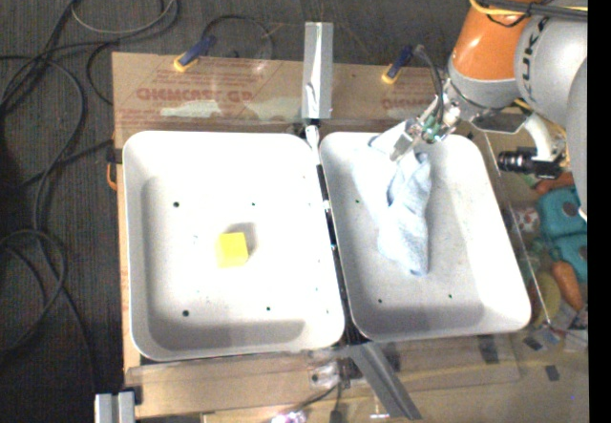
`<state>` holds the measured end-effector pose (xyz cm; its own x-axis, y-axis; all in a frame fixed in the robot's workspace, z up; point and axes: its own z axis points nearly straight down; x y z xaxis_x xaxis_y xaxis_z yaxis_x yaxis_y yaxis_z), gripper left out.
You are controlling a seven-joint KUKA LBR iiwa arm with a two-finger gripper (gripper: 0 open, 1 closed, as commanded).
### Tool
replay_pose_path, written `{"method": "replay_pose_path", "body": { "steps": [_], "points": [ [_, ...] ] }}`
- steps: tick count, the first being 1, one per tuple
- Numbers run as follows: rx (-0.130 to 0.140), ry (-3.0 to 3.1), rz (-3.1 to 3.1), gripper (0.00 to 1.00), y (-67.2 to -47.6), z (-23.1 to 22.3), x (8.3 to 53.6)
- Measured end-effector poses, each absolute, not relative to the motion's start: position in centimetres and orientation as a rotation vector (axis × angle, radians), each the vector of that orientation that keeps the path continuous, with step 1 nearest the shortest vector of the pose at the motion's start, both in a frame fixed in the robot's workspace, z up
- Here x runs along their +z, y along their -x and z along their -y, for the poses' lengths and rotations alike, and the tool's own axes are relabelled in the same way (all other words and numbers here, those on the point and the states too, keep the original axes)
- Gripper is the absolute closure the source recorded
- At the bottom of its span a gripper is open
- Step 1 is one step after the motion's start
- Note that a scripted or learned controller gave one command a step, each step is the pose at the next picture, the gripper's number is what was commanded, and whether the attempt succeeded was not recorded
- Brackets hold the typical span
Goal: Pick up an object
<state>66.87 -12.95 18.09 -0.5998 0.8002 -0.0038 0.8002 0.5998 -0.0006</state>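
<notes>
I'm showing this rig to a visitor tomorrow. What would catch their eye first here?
Likely the orange-banded arm at the upper right, its gripper pinching a pale blue cloth that drapes down into the right bin. Next, the small yellow block sitting alone in the left bin.

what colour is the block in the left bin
Yellow block, seen clearly in the camera view.

A pale blue-white cloth [409,211] hangs in the right bin [477,306], its top corner pinched between the jaws of the gripper [417,139] near the bin's far edge. It is drawn up into a long, crumpled strip, with its lower end trailing on the bin floor. A small yellow block [233,248] lies flat near the middle of the left bin [162,326].
</notes>
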Motion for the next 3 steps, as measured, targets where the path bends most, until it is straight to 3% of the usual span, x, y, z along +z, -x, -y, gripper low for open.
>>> {"method": "replay_pose_path", "body": {
  "steps": [1,2,3],
  "points": [
    [0.001,-1.687,-2.650,1.00,-66.9,9.1,21.5],
    [-0.002,-1.981,-2.438,1.00,-66.8,9.1,23.1],
    [-0.002,-1.980,-2.437,0.00,-66.9,9.1,23.1]
  ]
}}
